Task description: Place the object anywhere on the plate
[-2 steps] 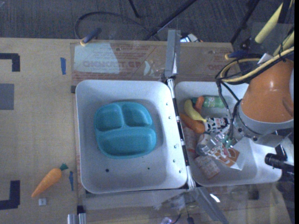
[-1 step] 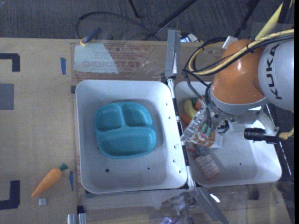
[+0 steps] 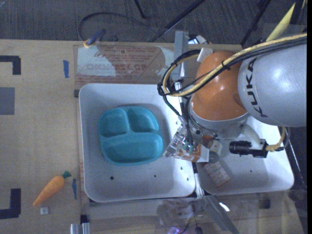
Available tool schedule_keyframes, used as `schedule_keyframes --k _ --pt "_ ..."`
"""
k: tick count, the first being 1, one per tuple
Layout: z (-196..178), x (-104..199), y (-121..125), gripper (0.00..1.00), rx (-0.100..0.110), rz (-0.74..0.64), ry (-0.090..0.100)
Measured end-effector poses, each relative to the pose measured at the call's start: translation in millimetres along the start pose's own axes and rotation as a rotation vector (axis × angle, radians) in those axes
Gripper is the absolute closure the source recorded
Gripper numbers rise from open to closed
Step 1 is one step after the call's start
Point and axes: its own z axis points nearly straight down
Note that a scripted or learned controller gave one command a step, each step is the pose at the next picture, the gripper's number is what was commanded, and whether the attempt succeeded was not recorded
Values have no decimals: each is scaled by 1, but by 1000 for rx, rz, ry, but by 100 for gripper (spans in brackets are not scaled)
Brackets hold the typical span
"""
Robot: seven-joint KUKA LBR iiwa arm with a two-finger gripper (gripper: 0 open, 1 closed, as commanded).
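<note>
A teal plate (image 3: 130, 135) with three compartments lies in the left white bin (image 3: 92, 179), a little left of its middle. Nothing rests on the plate. My gripper (image 3: 185, 147) hangs under the orange wrist band (image 3: 217, 89), over the seam between the two bins and just right of the plate's right rim. The arm's bulk hides what lies beneath the gripper. A small orange toy carrot (image 3: 48, 189) lies on the bench outside the bins, at the lower left.
The right white bin (image 3: 263, 177) is mostly covered by the grey arm (image 3: 273, 87). Cables (image 3: 170, 77) loop above the wrist. A clear plastic sheet (image 3: 119, 62) sits behind the left bin. Blue tape marks (image 3: 66, 68) dot the bench.
</note>
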Motion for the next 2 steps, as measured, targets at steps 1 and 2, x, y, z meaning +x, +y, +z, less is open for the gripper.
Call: schedule_keyframes --k 1,2 --pt "2 23 86 100 -2 -150 -3" --pt "2 23 85 0 -3 -149 -4"
